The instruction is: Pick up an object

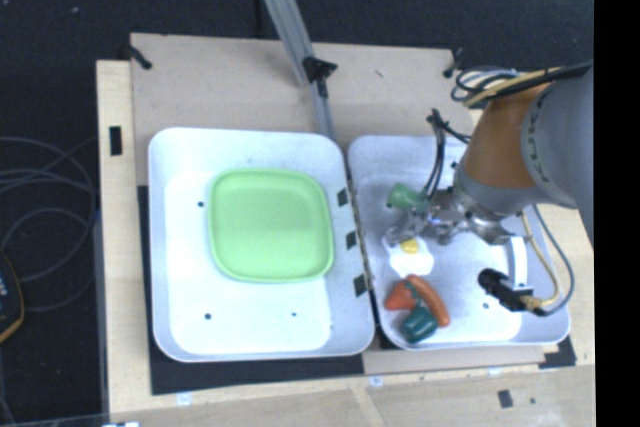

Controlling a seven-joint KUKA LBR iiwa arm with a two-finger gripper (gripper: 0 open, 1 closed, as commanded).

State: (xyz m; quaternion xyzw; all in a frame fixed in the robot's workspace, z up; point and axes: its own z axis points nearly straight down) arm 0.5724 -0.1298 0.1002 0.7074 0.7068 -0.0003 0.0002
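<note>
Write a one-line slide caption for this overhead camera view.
KUKA arm's claw lowered into the right bin among toy food; a green plate lies in the left bin.

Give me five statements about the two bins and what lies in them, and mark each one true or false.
1. A green plate lies in the left bin. True.
2. The toy food lies on the green plate. False: the fried egg, the orange carrot and the dark green piece lie in the right bin.
3. The arm reaches over the right bin. True.
4. The tool is above the left bin. False: it is over the right bin, close to the fried egg.
5. The carrot lies nearer the camera view's lower edge than the fried egg. True.
</note>
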